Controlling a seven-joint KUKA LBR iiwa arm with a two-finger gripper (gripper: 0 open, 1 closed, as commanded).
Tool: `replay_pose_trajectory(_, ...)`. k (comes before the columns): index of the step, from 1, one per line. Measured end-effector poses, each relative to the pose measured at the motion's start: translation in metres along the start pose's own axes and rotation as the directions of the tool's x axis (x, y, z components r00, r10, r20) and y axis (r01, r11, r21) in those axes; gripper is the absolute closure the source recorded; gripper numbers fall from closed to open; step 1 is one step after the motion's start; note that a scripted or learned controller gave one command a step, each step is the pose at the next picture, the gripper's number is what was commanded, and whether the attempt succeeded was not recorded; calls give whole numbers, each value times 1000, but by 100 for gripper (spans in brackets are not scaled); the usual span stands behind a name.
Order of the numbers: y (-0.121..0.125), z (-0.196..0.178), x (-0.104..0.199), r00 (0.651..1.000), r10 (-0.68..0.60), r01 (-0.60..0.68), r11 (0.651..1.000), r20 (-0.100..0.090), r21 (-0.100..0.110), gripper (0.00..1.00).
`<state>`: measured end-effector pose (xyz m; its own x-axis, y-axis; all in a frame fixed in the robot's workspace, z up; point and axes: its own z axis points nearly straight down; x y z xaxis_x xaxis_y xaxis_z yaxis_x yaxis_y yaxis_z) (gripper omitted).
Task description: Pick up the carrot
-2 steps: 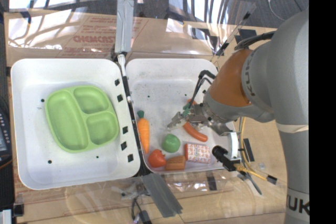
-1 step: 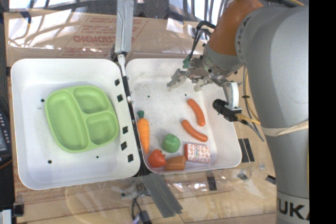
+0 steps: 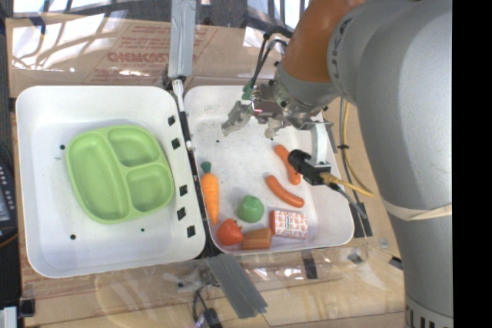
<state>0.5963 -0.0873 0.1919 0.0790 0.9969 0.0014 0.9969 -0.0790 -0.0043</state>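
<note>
Hovering with my jaws (image 3: 252, 119) spread wide and holding nothing, I judge the approach unfinished: the carrot (image 3: 210, 194) lies below-left of them against the right bin's (image 3: 338, 230) left wall, needing a descent there.

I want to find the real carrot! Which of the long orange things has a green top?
The carrot, lying by the right bin's left wall. The two sausages nearer the gripper have no green.
</note>
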Motion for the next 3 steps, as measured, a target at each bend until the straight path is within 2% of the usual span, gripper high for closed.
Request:
replay_pose_trajectory(1,-45,95,-11,967,-256,256,967,3,-4,0)
replay_pose_trajectory(2,-74,97,-20,871,-491,491,871,11,-12,0)
replay_pose_trajectory(3,-113,100,-28,663,-749,749,663,5,-2,0)
